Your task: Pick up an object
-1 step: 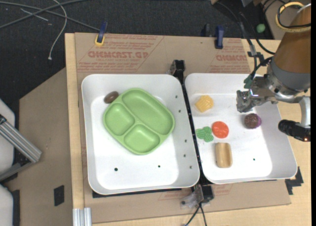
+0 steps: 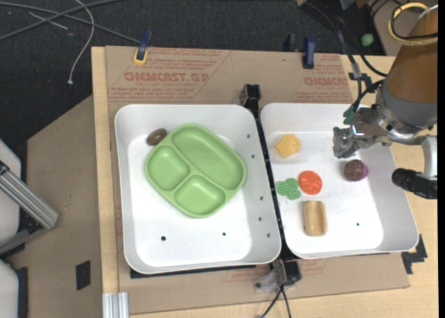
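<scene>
My gripper [image 2: 345, 145] hangs low over the right bin [image 2: 396, 240], near its far right part. Just below and to the right of it lies a dark maroon ball [image 2: 355, 170], apart from the gripper. A yellow lumpy piece [image 2: 288, 145] sits to the gripper's left. Toward the bin's middle a red-orange round piece [image 2: 310, 182] touches a small green leafy piece [image 2: 287, 188]. A tan roll [image 2: 314, 217] lies nearer the front. Nothing shows in the gripper's grasp.
The left bin [image 2: 139, 240] holds a green divided plate [image 2: 195, 169] and a small brown oval piece [image 2: 156, 136] at its far left corner. The arm's grey body and orange band [image 2: 415, 66] rise at the right. A black clamp [image 2: 251, 94] sits between the bins.
</scene>
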